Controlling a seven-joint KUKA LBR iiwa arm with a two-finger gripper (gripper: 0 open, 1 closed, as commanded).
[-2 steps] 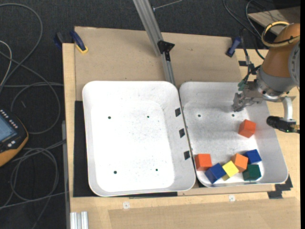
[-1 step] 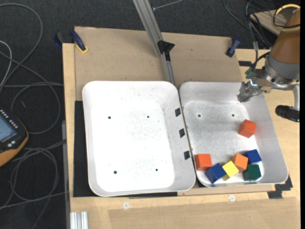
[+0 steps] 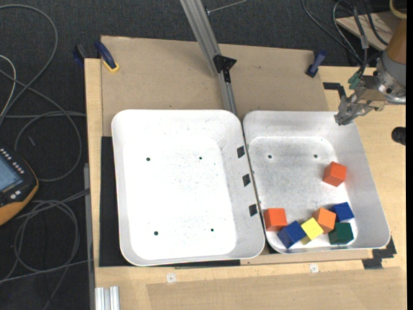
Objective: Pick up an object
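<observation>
Arm enters from the right edge, upper area; claw (image 3: 344,116) sits over the far right corner of the right bin (image 3: 290,124), above the rim. Nothing is between its fingers. Finger spacing too small and dark to read: cannot tell wide or narrow.

Right bin contents, all blocks:
- orange-red block (image 3: 334,173), alone, mid-right of the bin floor, well apart from the claw.
- cluster along the near wall: orange block (image 3: 275,218) at left, blue block (image 3: 291,233) just beside it, yellow block (image 3: 312,228) touching the blue one, second orange block (image 3: 326,218), second blue block (image 3: 342,211), dark green block (image 3: 341,233) at the near right corner.

Left bin (image 3: 129,128) sits beside the right bin, the two meeting at three black clips (image 3: 246,179). Both bins rest on the counter (image 3: 161,70). A metal strut (image 3: 205,31) runs diagonally from the top edge down to the junction of the bins.
</observation>
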